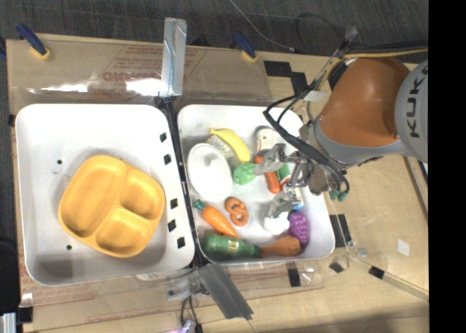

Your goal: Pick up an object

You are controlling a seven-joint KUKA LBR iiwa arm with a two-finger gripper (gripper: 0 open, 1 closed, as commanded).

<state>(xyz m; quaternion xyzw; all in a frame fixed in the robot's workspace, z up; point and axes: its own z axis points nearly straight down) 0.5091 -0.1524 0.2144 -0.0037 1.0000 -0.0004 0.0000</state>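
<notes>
Right white bin (pixel 218 114) holds a crowd of small plastic toy foods; left white bin (pixel 36 178) holds a yellow sectioned plastic tray (pixel 109 204)

Grey arm with orange band (pixel 364 106) reaches in from the right; two-finger gripper (pixel 280 175) hangs low over the middle of the right bin. Cannot tell how far its claw stands open, nor whether anything sits in it: metal parts and toys overlap there

Under or just beside the gripper: small orange-red toy piece (pixel 272 181), green rounded toy (pixel 245 173), both touching or nearly so. Likeliest target by my guess, not certain

Others: yellow toy banana (pixel 231 142) at the far side, white round bowl-like dish (pixel 209 170) to the left, brown pretzel toy (pixel 237 210), orange toy carrot (pixel 217 219), green toy bottle (pixel 229 246) along the near wall, purple grape bunch (pixel 298 226) near right

Handling judgement: all look light, hollow, stiff plastic, smooth and so slippery, not fragile. Orange-red piece is narrow, best pinched across its short width at mid-length. Neighbours crowd close, so fingers may nudge the green toy
</notes>
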